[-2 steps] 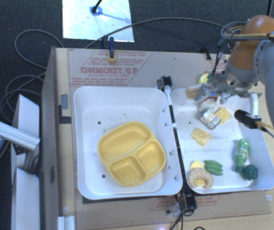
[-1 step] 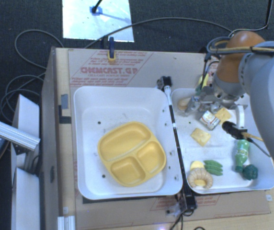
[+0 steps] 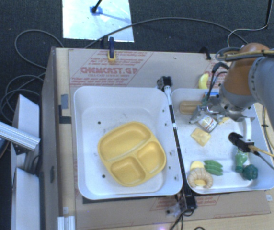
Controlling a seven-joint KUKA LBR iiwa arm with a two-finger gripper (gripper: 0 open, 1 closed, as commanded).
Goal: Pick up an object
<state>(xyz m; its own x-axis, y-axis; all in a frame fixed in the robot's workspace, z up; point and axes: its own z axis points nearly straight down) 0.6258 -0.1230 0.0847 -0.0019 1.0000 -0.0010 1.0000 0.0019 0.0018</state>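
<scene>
I see the gripper [image 3: 207,120] low in the right bin [image 3: 266,181], fingers clamped on a small silvery object [image 3: 207,123], yellow block [image 3: 200,136] just beyond toward the near wall, green toys [image 3: 213,166] further; left bin [image 3: 86,186] holds a yellow divided tray [image 3: 131,153].

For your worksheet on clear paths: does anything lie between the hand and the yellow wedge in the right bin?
Nothing visible does. The hand hangs just above and beside the yellow wedge, with bare bin floor between them.
</scene>
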